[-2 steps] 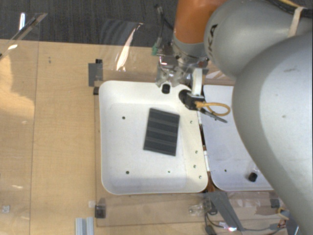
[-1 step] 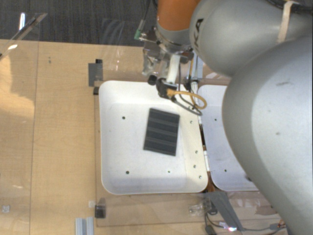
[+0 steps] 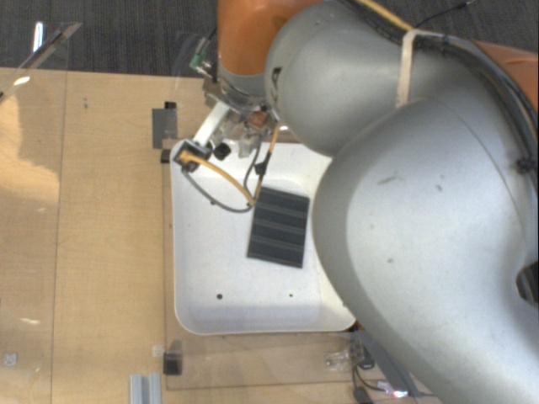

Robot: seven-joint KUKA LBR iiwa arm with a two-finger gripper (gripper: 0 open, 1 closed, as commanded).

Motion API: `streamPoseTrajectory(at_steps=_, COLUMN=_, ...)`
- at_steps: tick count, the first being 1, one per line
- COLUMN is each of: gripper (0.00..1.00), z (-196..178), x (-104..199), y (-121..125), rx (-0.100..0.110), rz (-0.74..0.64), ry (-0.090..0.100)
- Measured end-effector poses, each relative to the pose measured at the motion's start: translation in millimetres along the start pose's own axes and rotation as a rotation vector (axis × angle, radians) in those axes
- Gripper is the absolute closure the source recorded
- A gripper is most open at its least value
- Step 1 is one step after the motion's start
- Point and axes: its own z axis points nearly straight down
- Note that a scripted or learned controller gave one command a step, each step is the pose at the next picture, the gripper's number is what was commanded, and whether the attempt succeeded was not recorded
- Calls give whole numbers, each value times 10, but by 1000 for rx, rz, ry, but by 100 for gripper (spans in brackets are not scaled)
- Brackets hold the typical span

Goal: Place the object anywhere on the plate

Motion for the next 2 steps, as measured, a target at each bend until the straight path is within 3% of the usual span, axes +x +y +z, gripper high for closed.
streamPoseTrajectory(at_steps=1, gripper=0, z=-1, x=-1, y=2, rx=-1, rz=0, ry=0)
streamPoseTrajectory(at_steps=2, gripper=0, z=1063, x=-574, y=-819, rx=3, rz=29, ry=-2)
